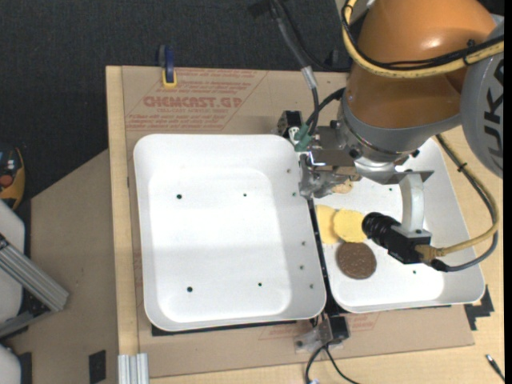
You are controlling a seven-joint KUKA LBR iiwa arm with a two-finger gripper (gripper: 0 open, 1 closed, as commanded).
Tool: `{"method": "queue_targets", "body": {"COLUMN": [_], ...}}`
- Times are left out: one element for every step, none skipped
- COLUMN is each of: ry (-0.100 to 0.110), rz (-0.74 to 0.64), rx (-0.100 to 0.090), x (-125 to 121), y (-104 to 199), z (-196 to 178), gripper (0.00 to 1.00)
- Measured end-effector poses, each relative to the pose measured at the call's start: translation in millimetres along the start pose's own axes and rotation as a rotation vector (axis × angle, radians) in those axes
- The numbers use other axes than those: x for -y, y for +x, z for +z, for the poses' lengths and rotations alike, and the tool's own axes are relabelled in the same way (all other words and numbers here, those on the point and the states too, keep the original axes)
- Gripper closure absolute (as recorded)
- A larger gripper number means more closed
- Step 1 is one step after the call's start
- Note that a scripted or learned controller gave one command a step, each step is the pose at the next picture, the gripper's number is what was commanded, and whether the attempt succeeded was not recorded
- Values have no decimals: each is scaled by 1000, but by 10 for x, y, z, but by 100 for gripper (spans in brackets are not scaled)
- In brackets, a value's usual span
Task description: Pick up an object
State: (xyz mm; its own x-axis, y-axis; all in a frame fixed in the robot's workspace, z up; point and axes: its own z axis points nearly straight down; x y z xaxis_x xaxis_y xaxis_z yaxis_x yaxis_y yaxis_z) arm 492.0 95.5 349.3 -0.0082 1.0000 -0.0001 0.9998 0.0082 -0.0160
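The arm reaches over the right bin (448,282), its orange wrist band covering much of that bin's back half. My gripper (324,181) hangs low at the bin's left wall, near the divider between the two bins. Right beneath and in front of it lies a pale yellow, flat round object (346,225). A brown disc (355,260) lies just in front of the yellow one. A small tan piece (345,187) peeks out beside the gripper body. Nothing visible is lifted off the bin floor.
The left bin (216,230) sits beside the right one, sharing a raised divider (314,238). A black cable connector (396,238) and yellow hose loop over the right bin beside the brown disc. A blue clamp (167,64) holds the cardboard at the back left.
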Motion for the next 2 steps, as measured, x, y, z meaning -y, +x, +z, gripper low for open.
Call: {"method": "queue_targets", "body": {"ry": [-32,-5], "rz": [2,5], "rx": [-6,3], "x": [114,24], "y": [383,737], "z": [-1316,-268], "gripper": [100,100]}}
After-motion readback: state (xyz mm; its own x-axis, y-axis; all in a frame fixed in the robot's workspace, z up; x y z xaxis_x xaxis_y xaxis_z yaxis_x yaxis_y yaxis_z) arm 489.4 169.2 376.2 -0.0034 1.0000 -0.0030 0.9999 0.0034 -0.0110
